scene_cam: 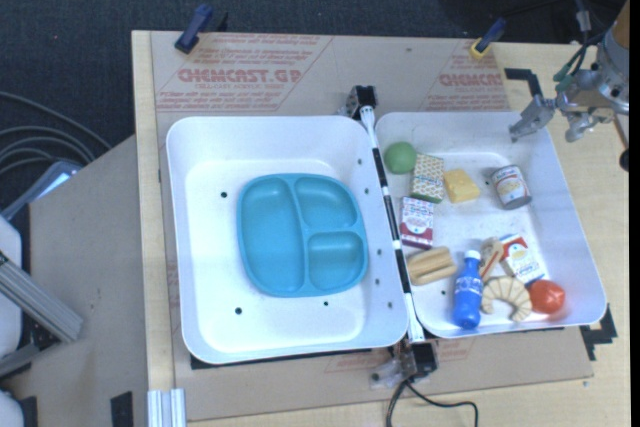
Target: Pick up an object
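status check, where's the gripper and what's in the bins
Gripper hovering at right bin's far corner, nothing between fingers. Can nearest, untouched. Blue tray alone in left bin.

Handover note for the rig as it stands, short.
Gripper: at the far right corner of the right white bin, above its rim, nothing between its fingers; open or shut can't be read.
Things, all in the right bin: green ball, checkered carton, yellow block, small grey can, red-and-white box, tan bread piece, blue bottle, croissant, red tomato.
Left white bin holds a blue divided plate.
Done: nothing picked up.
Left: the whole pick; the can lies nearest the gripper.
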### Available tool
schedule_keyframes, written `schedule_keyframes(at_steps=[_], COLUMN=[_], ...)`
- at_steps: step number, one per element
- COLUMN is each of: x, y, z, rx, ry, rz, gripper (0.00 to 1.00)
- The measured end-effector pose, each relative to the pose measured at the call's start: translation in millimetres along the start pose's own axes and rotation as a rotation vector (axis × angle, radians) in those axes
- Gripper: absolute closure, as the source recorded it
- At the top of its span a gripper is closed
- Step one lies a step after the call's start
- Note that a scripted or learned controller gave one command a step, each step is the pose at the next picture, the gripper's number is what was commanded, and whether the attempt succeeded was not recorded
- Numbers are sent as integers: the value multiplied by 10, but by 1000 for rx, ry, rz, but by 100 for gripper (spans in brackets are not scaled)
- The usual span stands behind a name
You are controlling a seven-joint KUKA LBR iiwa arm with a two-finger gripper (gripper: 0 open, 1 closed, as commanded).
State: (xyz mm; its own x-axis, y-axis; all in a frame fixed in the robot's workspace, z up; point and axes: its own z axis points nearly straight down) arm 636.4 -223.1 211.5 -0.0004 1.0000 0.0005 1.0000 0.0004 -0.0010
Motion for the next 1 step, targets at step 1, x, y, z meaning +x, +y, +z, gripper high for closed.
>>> schedule_keyframes(at_steps=[1], x=[86], y=[300], z=[1298], rx=[12], ry=[20], rz=[-5], gripper=[0])
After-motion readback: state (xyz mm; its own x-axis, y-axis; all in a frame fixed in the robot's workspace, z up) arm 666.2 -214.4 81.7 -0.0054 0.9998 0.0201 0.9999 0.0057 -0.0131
